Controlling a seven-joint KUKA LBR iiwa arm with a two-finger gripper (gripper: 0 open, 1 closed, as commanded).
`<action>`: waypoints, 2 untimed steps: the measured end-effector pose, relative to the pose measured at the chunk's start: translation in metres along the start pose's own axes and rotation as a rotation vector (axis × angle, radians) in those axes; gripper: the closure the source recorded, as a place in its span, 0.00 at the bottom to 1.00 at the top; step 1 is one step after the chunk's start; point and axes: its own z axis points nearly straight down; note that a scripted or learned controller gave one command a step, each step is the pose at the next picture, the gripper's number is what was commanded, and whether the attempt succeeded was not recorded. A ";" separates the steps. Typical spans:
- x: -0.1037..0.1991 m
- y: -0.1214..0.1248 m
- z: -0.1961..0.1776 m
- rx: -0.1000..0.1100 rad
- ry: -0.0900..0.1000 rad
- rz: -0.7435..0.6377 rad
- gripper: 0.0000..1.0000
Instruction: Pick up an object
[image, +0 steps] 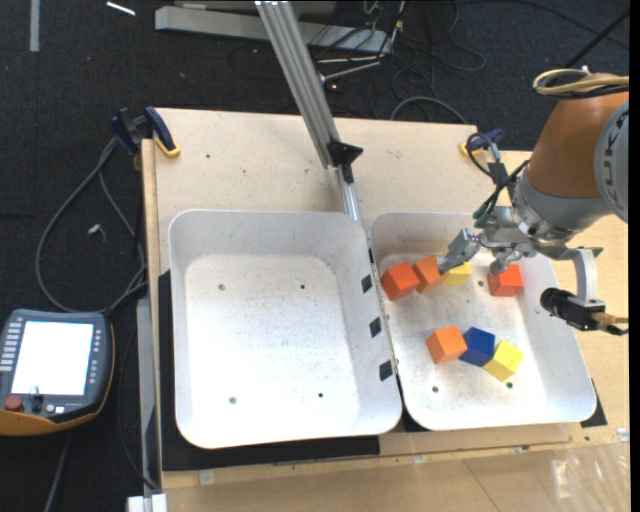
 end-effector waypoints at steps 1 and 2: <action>-0.021 -0.016 0.015 0.002 -0.001 0.005 0.00; -0.012 -0.046 0.074 0.007 0.002 0.004 0.00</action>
